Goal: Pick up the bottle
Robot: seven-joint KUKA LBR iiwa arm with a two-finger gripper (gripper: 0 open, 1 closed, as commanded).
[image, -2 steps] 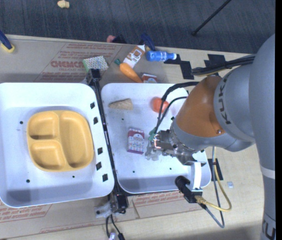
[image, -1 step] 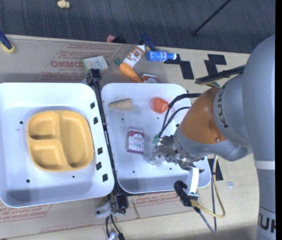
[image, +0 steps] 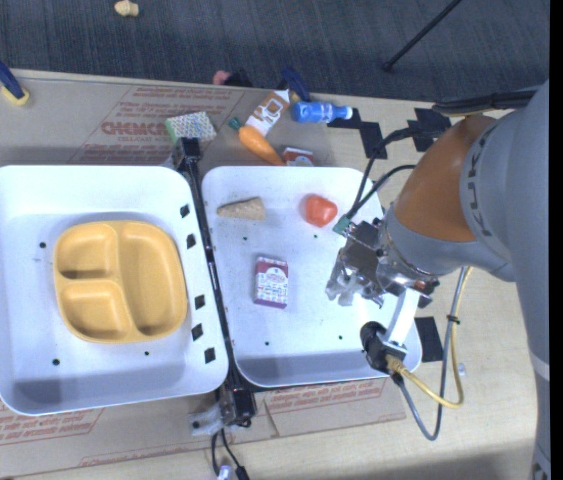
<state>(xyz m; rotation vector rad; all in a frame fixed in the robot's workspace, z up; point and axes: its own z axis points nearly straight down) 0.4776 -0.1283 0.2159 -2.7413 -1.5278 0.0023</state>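
Closest to the lens, the big grey arm (image: 506, 198) sweeps in from the right, its orange band (image: 441, 193) curving above the wrist, and the gripper (image: 349, 286) hangs over the right side of the right bin (image: 296, 368). From this angle the metal fingertips are a cluster of small shiny parts, and I cannot tell whether they stand wide or narrow; nothing shows between them. A yellow cable (image: 431, 398) loops off the wrist past the bin's lower right corner. In that same bin, a small pink-and-white card pack (image: 272, 281) lies flat near the middle, just left of the gripper but apart from it. Up toward the far wall sits a tan, bread-like lump (image: 241, 208), and to its right a red rounded object (image: 319, 209), near the gripper's upper side. Over in the left bin (image: 11, 368), a yellow divided tray (image: 121, 278) with three compartments rests near the centre. And the bottle (image: 319, 112)? It lies on its side outside both bins, on the cardboard beyond the right bin's far edge, blue with a pale end, well apart from the gripper. Beside it to the left lie an orange carrot-shaped item (image: 259, 144) and a white-and-orange packet (image: 269, 111).
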